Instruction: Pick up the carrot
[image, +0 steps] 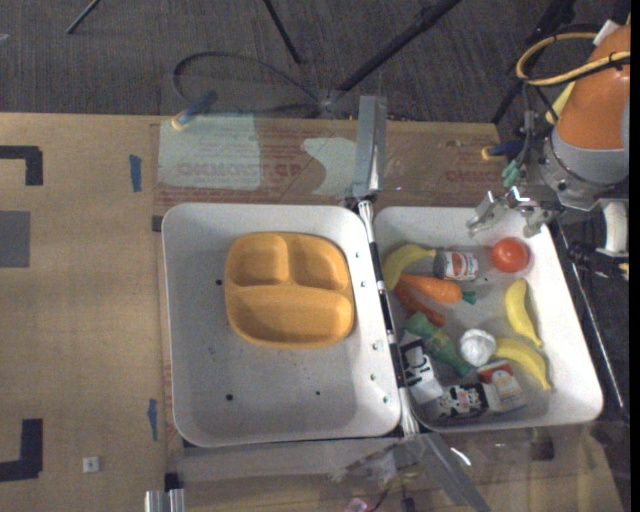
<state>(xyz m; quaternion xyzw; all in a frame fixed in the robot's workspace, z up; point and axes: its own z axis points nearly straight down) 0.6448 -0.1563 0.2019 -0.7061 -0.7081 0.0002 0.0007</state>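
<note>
1. The fingers (512, 212) look spread — two pale prongs splay apart over the far rim of the right bin (585, 385), with nothing between them. They sit past the carrot (432, 289), toward the far right corner, closest to the red tomato (510, 255).

2. The carrot lies on its side in the right bin's far-left part, its thick orange end toward the tomato and its narrow end toward the divider between the bins. Lying flat and exposed on top, it seems reachable from above.

3. The arm (595, 110) is parked high and off the carrot, probably so its descent is not yet committed; the pick, I judge, has not begun.

4. Around the carrot the bin is crowded:
   - a small can (457, 265) touches or nearly touches it on the far side;
   - a yellow banana (405, 262) curves just beyond its narrow end;
   - a red, pepper-like piece (424, 311) lies just on its near side;
   - a white ball (477, 348), two more bananas (520, 335) and small cartons (470, 395) sit nearer the front.

5. The can and the yellow banana are the likely obstacles — fingers closing across the carrot could catch either.

6. The left bin (190, 330), well apart from the carrot, holds an orange divided plate (290, 288); both bins rest on the counter (80, 300).
</note>
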